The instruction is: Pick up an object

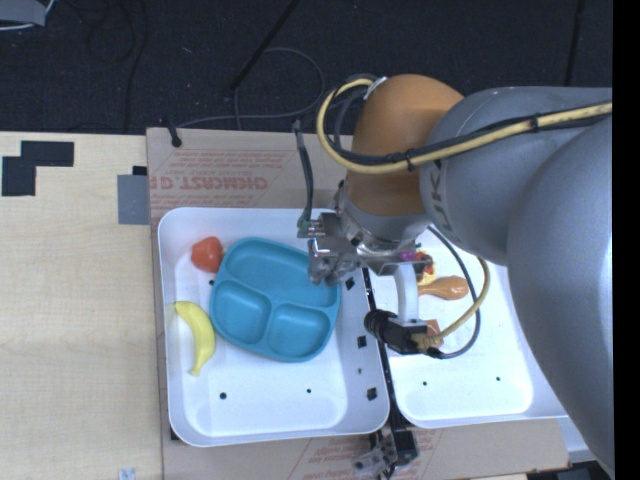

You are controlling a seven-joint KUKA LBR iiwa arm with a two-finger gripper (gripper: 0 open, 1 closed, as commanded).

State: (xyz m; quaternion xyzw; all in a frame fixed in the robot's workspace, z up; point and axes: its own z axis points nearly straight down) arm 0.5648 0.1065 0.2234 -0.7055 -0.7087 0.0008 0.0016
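you have two shallow white bins side by side on the bench. the left bin (260, 408) holds three things. a blue divided plate (272, 300) with three compartments lies in its far-right part, tilted a little, its right edge close to the wall between the bins. an orange-red tomato-like fruit (207, 254) sits at the plate's far-left corner, touching or just beside its rim. a yellow banana (197, 333) lies just left of the plate near the bin's left wall, running from far to near. the near part of this bin's floor is bare white with a few small dark holes.

the right bin (470, 398) is largely covered by the arm (520, 198), which comes in from the right. what you can see in it is an orange-tan, pear-shaped piece (443, 288) near the far side, and just above it a small multicoloured bit too hidden to name.

the gripper (325, 258) hangs over the far-right edge of the blue plate, close to the divider between the bins. from this view you cannot tell how its claw stands, nor whether it touches the plate. nothing shows gripped in it. black and yellow cables loop around the wrist and droop over the divider.

both bins rest on a cardboard sheet (220, 173) with red print, on the pale wooden bench (70, 318).
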